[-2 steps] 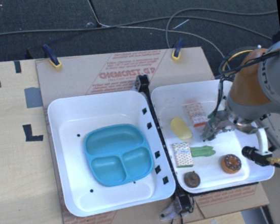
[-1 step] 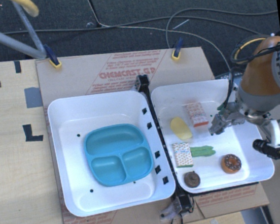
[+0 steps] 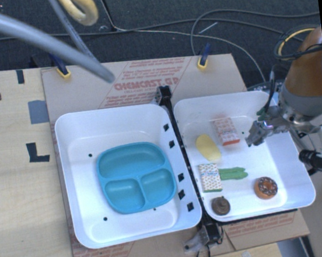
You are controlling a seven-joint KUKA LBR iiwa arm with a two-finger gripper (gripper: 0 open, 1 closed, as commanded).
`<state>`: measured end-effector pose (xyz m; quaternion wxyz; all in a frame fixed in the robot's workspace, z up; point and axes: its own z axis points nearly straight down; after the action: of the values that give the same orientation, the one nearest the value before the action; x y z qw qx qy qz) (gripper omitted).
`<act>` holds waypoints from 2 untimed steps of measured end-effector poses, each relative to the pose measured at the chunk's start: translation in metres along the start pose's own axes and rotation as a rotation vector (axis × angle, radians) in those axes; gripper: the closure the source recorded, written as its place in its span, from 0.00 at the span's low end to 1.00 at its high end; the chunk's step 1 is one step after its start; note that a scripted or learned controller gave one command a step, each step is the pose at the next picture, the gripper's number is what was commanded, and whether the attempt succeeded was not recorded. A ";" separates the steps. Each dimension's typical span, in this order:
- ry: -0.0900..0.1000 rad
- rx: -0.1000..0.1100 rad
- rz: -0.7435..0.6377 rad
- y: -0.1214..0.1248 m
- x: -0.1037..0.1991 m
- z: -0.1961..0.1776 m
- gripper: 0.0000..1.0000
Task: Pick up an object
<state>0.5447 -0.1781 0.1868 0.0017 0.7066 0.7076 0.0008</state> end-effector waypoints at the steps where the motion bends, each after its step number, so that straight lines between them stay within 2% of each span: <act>1: 0.000 0.001 0.000 0.001 0.000 -0.033 1.00; 2: 0.003 0.005 -0.005 0.015 0.055 -0.023 1.00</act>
<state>0.5597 -0.1229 0.2098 -0.0008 0.7048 0.7094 0.0001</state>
